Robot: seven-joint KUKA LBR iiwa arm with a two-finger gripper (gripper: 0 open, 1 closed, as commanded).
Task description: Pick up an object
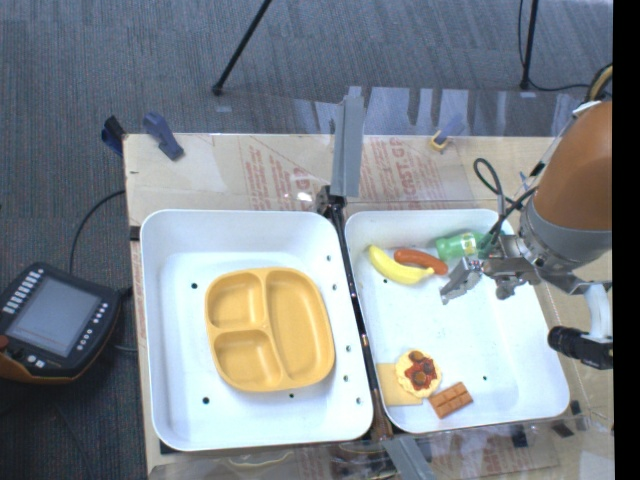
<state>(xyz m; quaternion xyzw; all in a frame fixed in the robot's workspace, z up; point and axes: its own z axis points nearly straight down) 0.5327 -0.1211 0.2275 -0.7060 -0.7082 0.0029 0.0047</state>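
We see the end effector (482,279) open over the right bin (520,368), just beside the banana (392,268), gripping nothing.

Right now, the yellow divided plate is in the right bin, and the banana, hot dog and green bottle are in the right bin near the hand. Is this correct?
Not quite. The camera view shows the yellow divided plate in the left bin, not the right one. The banana, hot dog and green bottle are in the right bin near the hand.
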